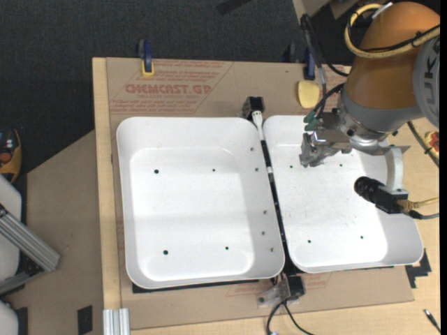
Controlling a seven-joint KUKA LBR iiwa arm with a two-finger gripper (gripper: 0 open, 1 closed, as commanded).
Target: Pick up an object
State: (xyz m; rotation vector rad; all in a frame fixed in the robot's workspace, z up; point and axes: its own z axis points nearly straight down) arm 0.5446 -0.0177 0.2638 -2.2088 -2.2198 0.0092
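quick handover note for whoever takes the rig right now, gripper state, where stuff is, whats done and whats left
Gripper: low over the upper left part of the right bin. Whether its fingers are open or shut cannot be told from this angle, and nothing is visible between them.
Job's things: no loose object to pick can be made out in the right bin or the left bin from this view. The dark cylinder over the right bin looks like part of the arm's own fittings, with a cable on it.
Done: arm is reached in over the right bin.
Left: the pick itself; no grasp is confirmed.
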